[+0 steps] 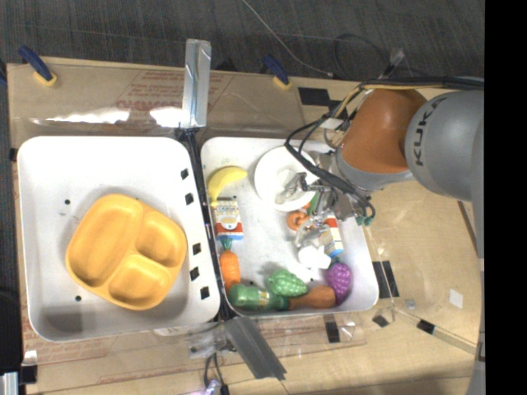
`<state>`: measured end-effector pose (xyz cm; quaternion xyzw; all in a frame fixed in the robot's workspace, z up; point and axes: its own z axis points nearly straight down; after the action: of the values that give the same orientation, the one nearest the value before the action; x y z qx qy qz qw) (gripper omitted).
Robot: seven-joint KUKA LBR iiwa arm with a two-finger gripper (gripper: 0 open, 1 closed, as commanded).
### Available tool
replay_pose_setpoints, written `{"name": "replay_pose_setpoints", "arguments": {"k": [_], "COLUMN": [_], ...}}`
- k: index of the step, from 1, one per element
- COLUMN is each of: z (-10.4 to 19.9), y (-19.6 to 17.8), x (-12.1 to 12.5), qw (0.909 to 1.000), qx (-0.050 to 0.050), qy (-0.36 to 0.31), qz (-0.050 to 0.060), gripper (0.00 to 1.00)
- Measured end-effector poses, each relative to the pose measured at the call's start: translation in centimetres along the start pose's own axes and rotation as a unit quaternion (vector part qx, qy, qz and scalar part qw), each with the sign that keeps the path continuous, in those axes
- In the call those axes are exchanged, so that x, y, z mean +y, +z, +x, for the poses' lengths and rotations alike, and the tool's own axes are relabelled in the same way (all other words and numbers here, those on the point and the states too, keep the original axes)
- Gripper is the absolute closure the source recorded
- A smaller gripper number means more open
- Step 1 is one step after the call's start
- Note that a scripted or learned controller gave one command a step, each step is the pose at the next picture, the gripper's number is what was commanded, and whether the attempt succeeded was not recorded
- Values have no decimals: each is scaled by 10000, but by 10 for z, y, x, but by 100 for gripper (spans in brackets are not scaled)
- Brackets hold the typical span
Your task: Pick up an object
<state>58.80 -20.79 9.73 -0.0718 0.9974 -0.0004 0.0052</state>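
**Arm low over the right bin, grasp unclear**

Landmark: right bin (247,151). Left of it, the left bin (37,220) carries a yellow divided tray (125,250). Arm (445,142) reaches in from its right. Gripper (311,220) sits low inside, near the white plate (276,171), likely seeking a toy; opening and hold can't be told. Banana (225,178), carrot (230,266) and grapes (338,277) crowd its floor.

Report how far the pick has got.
Done: the arm has reached into the right bin, and its pincer is low among the toys beside the white bowl. In hand: nothing visibly gripped. Left: grasp and lift one item; the banana, carrot and purple grapes lie untouched.
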Motion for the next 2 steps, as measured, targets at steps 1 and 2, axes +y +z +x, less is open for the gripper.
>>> {"name": "replay_pose_setpoints", "arguments": {"k": [1, 2], "z": [6, 57], "y": [1, 3], "x": [24, 7], "qw": [10000, 9982], "qx": [2, 34], "qy": [-94, 605], "qz": [9, -2], "gripper": [0, 0]}}
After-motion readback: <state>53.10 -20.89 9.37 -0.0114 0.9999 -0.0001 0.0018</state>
